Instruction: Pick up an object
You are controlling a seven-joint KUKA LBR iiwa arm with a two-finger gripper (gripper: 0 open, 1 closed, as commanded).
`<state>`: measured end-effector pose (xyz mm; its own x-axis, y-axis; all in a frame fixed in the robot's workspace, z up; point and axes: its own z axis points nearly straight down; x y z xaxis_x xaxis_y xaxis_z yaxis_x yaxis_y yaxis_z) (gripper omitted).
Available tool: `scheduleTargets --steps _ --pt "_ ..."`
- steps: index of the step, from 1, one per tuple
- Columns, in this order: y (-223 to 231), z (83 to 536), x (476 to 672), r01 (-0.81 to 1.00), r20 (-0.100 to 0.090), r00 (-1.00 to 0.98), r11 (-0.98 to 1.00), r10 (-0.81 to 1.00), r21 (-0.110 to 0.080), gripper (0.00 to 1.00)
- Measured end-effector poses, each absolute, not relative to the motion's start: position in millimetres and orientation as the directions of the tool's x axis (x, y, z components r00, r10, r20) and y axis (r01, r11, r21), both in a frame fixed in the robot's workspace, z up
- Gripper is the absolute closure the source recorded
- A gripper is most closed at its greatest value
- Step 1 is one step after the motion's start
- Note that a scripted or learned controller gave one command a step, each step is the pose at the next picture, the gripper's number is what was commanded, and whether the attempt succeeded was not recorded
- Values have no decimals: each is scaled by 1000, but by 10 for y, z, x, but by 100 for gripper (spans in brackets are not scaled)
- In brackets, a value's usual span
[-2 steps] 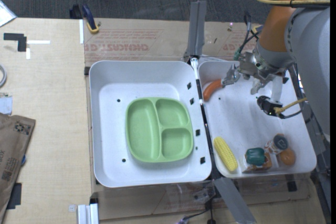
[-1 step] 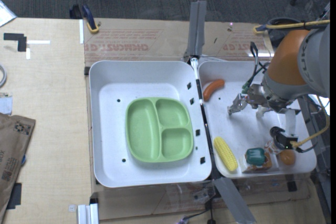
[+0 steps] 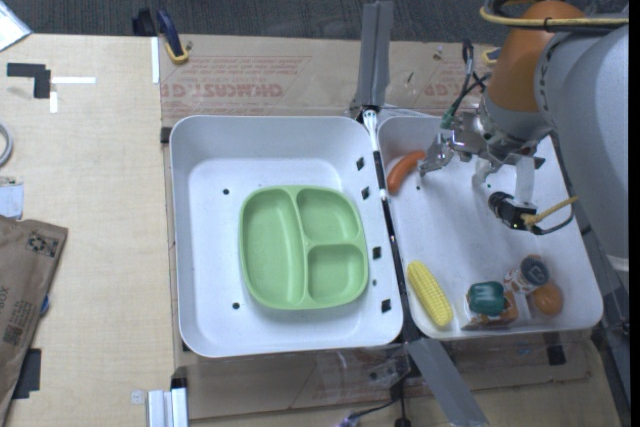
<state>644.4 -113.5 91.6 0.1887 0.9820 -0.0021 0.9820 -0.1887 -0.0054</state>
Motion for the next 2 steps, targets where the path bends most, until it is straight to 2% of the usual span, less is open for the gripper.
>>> scheduleTargets --steps 1,2 --pt "-1139 877 5432 955 -2 298 -298 955 -7 0" --pt "-1216 881 6416 980 -2 198 -198 980 -5 0"
